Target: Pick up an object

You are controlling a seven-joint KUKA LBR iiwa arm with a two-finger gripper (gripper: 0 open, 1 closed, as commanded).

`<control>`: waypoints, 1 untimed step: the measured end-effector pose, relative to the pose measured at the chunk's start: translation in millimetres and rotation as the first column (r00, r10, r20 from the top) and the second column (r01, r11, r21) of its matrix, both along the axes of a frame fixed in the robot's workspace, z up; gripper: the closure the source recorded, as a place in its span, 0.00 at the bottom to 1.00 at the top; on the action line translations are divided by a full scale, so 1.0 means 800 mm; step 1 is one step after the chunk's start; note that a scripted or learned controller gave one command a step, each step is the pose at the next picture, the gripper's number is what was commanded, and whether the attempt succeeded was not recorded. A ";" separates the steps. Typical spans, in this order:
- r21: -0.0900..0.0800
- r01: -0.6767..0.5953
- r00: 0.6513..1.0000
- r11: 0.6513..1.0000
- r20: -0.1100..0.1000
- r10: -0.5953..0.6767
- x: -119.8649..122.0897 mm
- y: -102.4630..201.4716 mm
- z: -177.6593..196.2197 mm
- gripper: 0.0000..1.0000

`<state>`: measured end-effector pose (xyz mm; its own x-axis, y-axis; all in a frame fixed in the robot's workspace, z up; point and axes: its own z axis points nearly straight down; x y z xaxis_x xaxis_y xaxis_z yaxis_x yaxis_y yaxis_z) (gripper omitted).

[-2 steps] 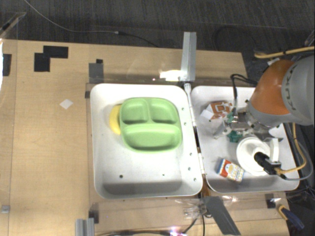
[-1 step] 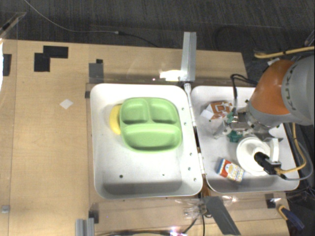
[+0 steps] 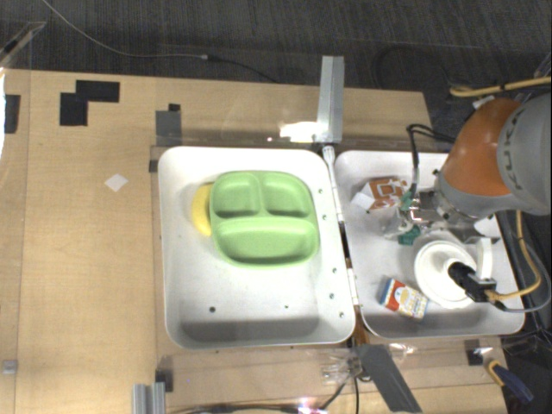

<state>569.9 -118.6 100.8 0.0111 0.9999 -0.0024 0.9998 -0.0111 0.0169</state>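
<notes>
Bench: pale wood top, two shallow white bins side by side, black patches on the bench at far left.

Left bin: holds a green divided plate, flat, in the far half of the bin. A yellow item pokes out from under the plate's left edge, touching it. Most of it is hidden, so I cannot tell what it is.

Right bin: the arm reaches in from the right, with the orange band above the bin's far right part.

Gripper: low over the middle of the right bin, towards the far side. The wrist hardware blocks the view of its tip, so I cannot tell whether it is open or closed. Nothing can be seen held in it.

Objects near the gripper, larger first:
- Packet, brown, white and orange, lies crumpled on the bin floor just beside the gripper, on its left and slightly farther back. I cannot tell whether the two touch.
- Small box, orange, white and blue, lies tilted near the front wall of the right bin. It is on the near side of the gripper and well apart from it.

Both rest on the bin floor.
</notes>
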 end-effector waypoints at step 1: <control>0.002 -0.053 0.999 0.999 -0.011 0.053 -0.071 0.078 0.183 1.00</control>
